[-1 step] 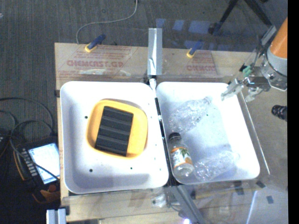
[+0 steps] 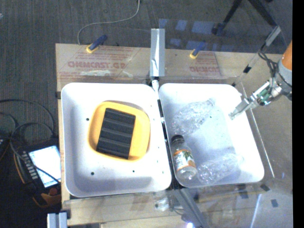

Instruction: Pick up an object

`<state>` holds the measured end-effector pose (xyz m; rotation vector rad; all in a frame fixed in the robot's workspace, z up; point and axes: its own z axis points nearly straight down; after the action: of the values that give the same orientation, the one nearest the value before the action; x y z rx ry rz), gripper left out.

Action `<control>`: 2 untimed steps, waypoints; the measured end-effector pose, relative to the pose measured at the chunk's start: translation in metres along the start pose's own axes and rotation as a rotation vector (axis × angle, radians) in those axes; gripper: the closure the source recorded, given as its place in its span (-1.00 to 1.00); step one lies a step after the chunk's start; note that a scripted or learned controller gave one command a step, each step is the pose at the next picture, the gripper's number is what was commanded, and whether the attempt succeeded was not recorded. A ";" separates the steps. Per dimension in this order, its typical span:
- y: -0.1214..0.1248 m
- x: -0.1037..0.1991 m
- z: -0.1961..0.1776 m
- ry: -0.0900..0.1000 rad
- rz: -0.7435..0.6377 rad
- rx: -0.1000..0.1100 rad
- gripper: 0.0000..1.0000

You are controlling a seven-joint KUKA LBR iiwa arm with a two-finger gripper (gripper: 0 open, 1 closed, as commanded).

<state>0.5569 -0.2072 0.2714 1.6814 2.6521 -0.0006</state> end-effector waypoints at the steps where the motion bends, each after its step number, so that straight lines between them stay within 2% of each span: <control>1: 0.002 0.000 -0.009 0.000 -0.001 -0.002 1.00; 2: 0.064 0.045 0.077 0.002 -0.057 0.001 1.00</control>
<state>0.5955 -0.1392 0.1948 1.6064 2.7010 0.0007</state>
